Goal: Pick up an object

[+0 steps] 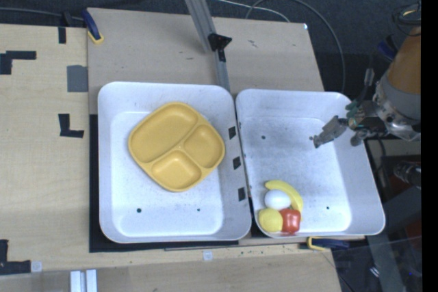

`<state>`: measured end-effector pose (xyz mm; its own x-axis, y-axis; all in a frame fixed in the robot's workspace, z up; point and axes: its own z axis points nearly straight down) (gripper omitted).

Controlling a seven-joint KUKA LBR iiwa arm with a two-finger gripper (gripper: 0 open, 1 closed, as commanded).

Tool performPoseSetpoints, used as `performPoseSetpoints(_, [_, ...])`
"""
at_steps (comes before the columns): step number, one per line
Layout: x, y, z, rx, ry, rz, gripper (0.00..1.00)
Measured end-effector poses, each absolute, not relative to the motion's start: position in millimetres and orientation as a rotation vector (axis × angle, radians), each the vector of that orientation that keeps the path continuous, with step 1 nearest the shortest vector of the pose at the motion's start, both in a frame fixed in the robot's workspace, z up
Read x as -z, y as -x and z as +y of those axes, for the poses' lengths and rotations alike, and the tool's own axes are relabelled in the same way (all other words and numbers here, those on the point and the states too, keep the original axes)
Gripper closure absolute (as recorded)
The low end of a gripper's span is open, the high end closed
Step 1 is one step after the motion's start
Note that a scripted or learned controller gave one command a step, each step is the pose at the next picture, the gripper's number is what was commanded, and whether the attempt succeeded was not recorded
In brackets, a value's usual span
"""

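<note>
The desk carries two white bins side by side. The left bin holds a yellow tray, its long axis running diagonally. The right bin is mostly bare; a banana, a white egg, a lemon and a red piece huddle in its near-left corner. The end effector hangs over the right bin's far-right edge, fingers apart, holding nothing.

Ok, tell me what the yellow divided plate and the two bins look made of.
Yellow three-compartment plate: likely matte moulded plastic, judging by its even colour and soft rounded ridges. Shallow white bins, left and right: probably thin formed plastic with rounded corners; dull, scuffed, dark-speckled floors. Painted metal cannot be excluded.
</note>
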<state>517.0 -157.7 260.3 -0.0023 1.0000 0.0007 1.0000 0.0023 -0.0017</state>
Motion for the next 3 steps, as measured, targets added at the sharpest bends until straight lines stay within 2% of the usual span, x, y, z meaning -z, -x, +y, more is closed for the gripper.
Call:
performPoseSetpoints(1, [-260, -516.9, -158, -0.001, 2.218, -2.223, 0.00])
performPoseSetpoints(2, [-216, -511.0, -156, -0.006, 2.217, -2.219, 0.00])
performPoseSetpoints(3, [-171, -513.8, -155, -0.007, 2.216, -2.220, 0.00])
